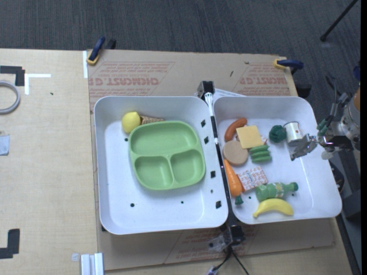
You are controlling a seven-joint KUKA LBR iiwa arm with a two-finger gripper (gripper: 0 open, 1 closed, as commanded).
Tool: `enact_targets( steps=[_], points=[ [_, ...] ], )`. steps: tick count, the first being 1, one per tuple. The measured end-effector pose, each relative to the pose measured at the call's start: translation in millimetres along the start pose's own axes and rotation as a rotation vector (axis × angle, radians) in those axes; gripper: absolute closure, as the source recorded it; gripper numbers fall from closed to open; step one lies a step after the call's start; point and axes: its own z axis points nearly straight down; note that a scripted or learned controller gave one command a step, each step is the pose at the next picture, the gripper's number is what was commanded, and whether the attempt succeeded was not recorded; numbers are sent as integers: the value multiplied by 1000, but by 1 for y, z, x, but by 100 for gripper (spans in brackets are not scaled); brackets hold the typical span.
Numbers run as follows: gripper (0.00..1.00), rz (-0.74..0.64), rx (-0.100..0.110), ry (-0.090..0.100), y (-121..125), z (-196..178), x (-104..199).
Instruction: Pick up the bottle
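Observation:
The bottle (276,190) is green and lies on its side in the right bin (321,179), near the front, just above a yellow banana (273,208). My gripper (300,147) reaches in over the bin's right side, with the arm behind it at the right edge. It hangs above and to the right of the bottle, well apart from it, close to a small silver can (293,131). Nothing shows in its grip.
The right bin also holds a sausage (235,128), cheese slice (249,136), broccoli (277,133), round bread (235,152), green pepper (260,153), carrot (232,177) and wafer packet (253,178). A green divided plate (167,154) and a lemon (131,120) lie in the left bin (114,199).

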Motion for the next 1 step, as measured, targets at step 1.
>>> enact_targets(
  steps=[1],
  points=[
    [100, 0, 0, -1, 0, -9, 0]
  ],
)
